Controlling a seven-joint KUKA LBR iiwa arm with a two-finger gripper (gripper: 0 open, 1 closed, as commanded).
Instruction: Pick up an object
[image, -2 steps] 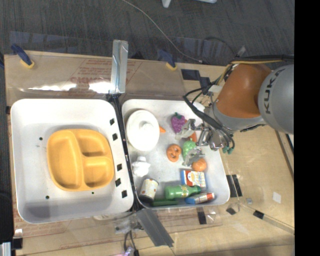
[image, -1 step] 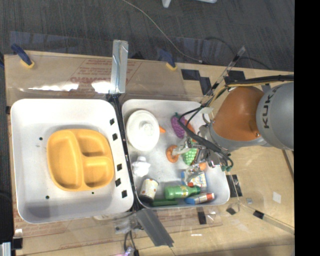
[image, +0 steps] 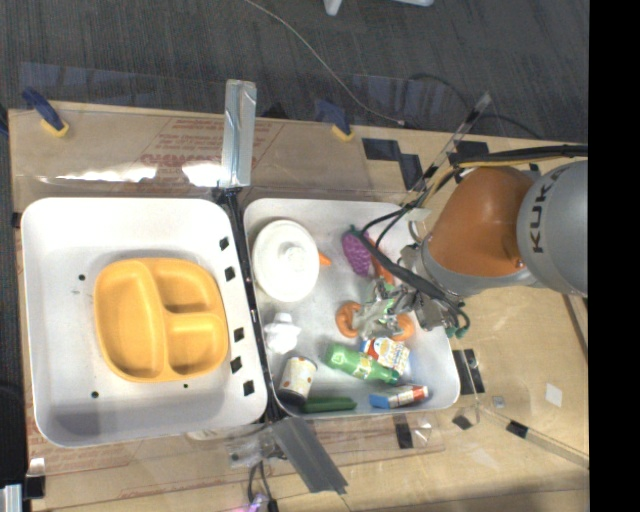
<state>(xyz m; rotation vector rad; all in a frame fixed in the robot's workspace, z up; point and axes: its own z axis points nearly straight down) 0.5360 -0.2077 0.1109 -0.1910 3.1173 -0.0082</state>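
Gripper (image: 386, 312) hangs low over the middle of the right bin (image: 438, 352), beside an orange object (image: 349, 318) and above a red-and-white packet (image: 389, 351); likely lined up there because these lie nearest. Cannot tell whether jaws are open or closed, with cables and clutter in the way. Nothing visibly held.

Tight on room. Green bottle (image: 360, 365) lies just past the packet; dark green marker (image: 328, 405) and blue-and-red pen (image: 400, 397) hug the bin's near wall; small cup (image: 297, 377) sits tipped in its near-left corner. White round lid (image: 287, 258) and purple object (image: 357, 252) lie toward the far wall.

Left bin (image: 40, 300) holds a yellow divided tray (image: 160, 318), with bare floor around it. Straight up looks the clearest way out.
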